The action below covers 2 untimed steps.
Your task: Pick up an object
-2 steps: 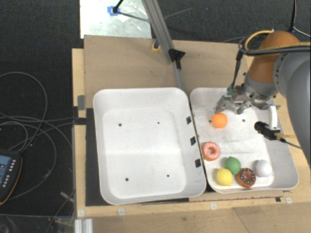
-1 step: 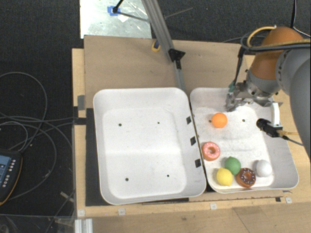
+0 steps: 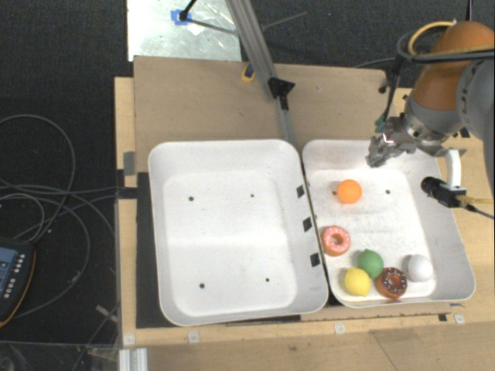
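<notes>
Camera view showed the gripper over the far edge of the right bin, nothing between its fingers; whether they were spread could not be told. An orange ball lay just below it. Nearer the front sat a pink doughnut, green ball, yellow ball, chocolate doughnut and white ball.
</notes>
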Available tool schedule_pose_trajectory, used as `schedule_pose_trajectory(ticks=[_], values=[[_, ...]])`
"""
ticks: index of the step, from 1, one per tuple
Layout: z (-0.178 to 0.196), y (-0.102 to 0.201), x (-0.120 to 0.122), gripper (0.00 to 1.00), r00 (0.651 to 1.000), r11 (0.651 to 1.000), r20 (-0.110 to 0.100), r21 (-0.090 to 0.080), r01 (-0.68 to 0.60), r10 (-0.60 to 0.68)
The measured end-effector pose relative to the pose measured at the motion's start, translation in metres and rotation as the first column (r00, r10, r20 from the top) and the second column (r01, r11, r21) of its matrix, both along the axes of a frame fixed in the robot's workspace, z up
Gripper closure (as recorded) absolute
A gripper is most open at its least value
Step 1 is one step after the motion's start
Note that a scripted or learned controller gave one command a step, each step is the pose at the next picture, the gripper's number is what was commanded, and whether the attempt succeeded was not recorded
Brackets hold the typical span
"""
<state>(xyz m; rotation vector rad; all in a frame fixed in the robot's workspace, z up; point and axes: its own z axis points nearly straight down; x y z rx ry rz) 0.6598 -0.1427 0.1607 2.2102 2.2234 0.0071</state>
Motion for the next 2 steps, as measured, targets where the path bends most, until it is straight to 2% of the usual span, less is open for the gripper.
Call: schedule_pose_trajectory(ticks=[1,2], values=[[0.059,0.002,-0.007,1.00,1.000,1.000,0.001,0.000,0.000,0.000],[0.103,0.001,-0.004,1.00,1.000,1.000,-0.001,0.000,0.000,0.000]])
